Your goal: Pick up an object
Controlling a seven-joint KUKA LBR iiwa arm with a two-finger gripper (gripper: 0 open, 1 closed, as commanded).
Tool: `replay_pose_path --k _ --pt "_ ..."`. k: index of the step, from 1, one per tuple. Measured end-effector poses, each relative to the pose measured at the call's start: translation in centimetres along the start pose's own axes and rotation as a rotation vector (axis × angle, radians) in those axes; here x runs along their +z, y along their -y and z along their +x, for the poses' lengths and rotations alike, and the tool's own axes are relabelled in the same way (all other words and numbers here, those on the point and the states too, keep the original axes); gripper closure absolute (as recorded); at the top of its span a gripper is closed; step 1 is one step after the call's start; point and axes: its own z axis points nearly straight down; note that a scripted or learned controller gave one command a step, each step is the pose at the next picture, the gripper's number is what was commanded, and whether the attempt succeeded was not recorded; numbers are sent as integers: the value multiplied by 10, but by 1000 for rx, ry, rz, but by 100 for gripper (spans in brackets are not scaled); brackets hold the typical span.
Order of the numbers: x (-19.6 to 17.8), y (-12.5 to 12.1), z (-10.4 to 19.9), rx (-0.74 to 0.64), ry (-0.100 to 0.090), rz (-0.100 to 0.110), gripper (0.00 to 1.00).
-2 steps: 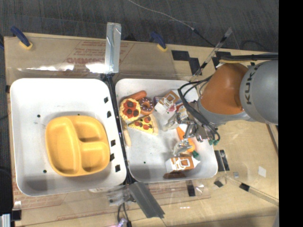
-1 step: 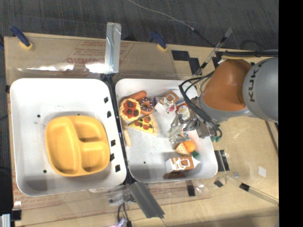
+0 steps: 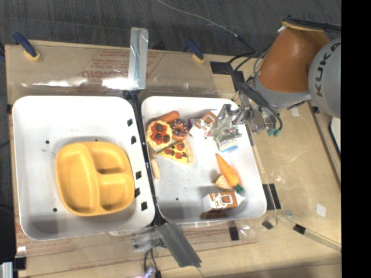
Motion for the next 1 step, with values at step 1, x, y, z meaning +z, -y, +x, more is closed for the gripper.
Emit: replay_pose_path --k 1 --pt "4 0 2 1 -7 -2 0"
